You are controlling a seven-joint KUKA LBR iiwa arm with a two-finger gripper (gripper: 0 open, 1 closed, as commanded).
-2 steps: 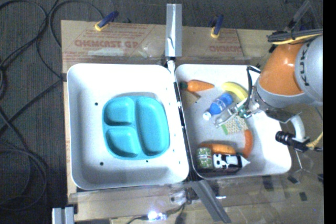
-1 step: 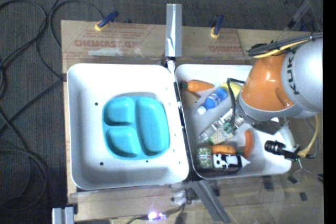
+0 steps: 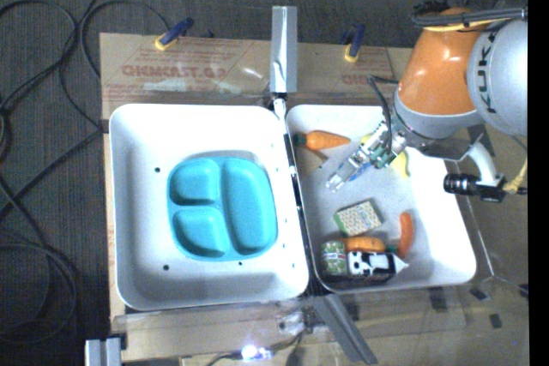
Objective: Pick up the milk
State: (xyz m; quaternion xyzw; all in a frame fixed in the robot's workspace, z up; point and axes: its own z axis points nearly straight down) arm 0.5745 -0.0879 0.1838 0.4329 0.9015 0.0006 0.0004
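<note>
**Camera view: gripper poised over the right bin, milk not yet reached**

Camera view looks down on the desk (image 3: 120,73) with two white bins side by side. The left bin (image 3: 137,150) carries a blue divided tray (image 3: 223,207). The right bin (image 3: 446,270) holds the loose items: a carrot (image 3: 326,140) near its far left corner, a small green patterned packet (image 3: 358,218) in the middle, an orange sausage-like piece (image 3: 406,233) toward the right, and along the near wall a cluster made of a dark green can (image 3: 334,257), an orange piece (image 3: 367,243) and the milk (image 3: 375,267), a black-and-white cow-patterned carton lying on its side.

The arm (image 3: 446,81) comes in from the right, and its gripper (image 3: 339,179) hangs over the far half of the right bin, fingers pointing down and to the left, between the carrot and the packet. The fingers appear slightly spread with nothing between them, though they are small and hard to read.

I judge this as the approach step: nothing is grasped, and the gripper is well apart from the milk. The next move calls for travel toward the near wall, over the packet, then a descent onto the carton. The milk touches the can and sits just under the orange piece, so the fingers need to straddle the carton alone without catching its neighbours or the bin wall.
</note>
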